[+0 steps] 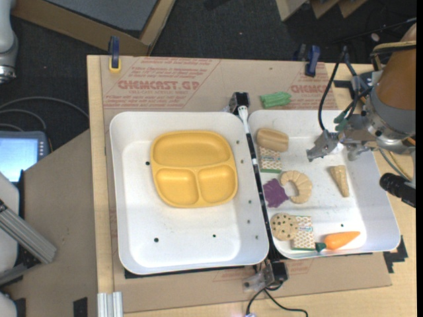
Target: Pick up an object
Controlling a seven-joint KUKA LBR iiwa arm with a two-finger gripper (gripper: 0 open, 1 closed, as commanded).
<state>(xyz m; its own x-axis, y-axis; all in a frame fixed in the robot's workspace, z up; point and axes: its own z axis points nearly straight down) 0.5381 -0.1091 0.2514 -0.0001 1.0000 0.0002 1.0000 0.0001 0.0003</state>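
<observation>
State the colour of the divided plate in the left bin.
The divided plate is yellow, clear in the camera view.

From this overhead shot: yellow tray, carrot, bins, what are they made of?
Yellow divided tray: likely molded plastic, smooth matte, with rounded one-piece compartments. Carrot: looks like toy plastic, uniform orange with a slight sheen; foam or rubber is possible. White bins: probably thin formed plastic, glossy, with soft rounded rims.

In the right bin (377, 240) we found toy food crowding the left half: a bread roll (272, 139), purple piece (273, 192), bagel (297, 185), and cookie (283, 225). Bare floor lay open between the bagel and the cone (340, 179). A carrot (341, 240) blocked the near edge.
</observation>
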